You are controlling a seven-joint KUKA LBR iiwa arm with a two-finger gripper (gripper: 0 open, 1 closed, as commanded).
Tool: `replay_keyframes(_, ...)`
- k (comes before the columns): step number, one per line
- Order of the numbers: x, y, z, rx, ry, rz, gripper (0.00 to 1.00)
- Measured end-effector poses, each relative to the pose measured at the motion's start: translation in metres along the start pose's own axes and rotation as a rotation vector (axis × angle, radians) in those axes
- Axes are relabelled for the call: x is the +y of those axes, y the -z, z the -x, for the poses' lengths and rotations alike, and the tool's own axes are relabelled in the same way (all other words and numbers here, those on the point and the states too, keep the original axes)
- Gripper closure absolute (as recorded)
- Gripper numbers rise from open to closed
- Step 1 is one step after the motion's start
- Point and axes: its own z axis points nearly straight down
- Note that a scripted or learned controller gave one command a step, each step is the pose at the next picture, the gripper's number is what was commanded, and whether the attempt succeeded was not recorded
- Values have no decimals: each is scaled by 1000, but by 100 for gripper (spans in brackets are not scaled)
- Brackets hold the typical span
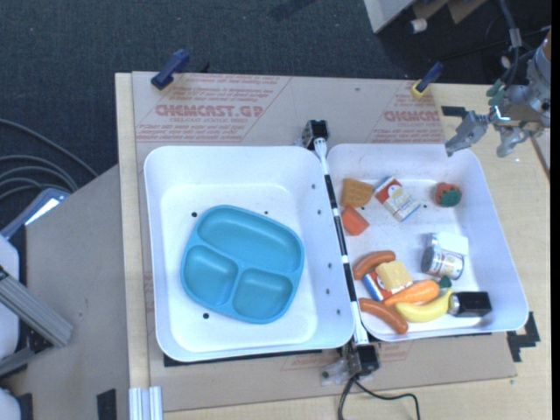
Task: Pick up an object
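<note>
camera view: claw [495, 131] poised at the far right corner of the right bin [503, 234], fingers spread, holding nothing.
largest to smallest: the table [262, 112] carries both bins; the left bin [166, 191] holds a blue tray [242, 262]; candidate objects crowd the right bin, banana [426, 310] touching carrot [416, 292], so a descent there likely nudges neighbours or clips the rim.

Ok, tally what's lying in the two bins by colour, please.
Blue: 1, tray
Orange or tan: 4, carrot, wedge, cracker, cheese
Red: 4, two sausages, carton, tomato
Yellow: 1, banana
Silver: 1, can
Black: 1, block
Total: 12
</note>
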Motion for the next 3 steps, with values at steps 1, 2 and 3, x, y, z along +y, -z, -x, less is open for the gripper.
replay_keyframes(1,-15,-115,-35,0,0,-1,0)
replay_keyframes(2,22,-193,-14,8,3,4,0)
replay_keyframes(3,23,-182,-12,1,4,11,100)
